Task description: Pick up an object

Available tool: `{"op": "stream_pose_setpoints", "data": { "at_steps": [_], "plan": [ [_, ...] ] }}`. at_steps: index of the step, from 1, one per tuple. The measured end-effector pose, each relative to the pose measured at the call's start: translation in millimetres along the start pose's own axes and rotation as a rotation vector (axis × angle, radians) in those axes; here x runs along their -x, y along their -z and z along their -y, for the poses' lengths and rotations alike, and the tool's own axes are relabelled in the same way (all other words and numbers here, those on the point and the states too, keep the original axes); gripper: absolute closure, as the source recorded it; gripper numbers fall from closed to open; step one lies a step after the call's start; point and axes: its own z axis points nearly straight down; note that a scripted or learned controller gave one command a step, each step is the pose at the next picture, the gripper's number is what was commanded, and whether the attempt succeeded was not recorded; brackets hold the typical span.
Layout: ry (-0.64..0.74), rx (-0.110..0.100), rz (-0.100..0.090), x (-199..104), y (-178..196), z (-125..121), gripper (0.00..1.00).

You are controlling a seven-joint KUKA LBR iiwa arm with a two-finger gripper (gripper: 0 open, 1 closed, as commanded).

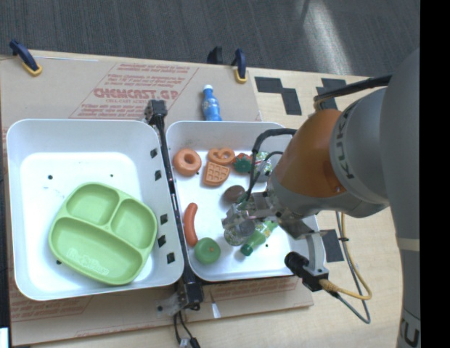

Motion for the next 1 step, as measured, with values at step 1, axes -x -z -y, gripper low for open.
{"op": "stream_pose_setpoints", "data": {
  "at_steps": [1],
  "plan": [
    [0.004, 0.003, 0.002, 0.2, 10.4, -1.4, 1.0]
  ]
}}
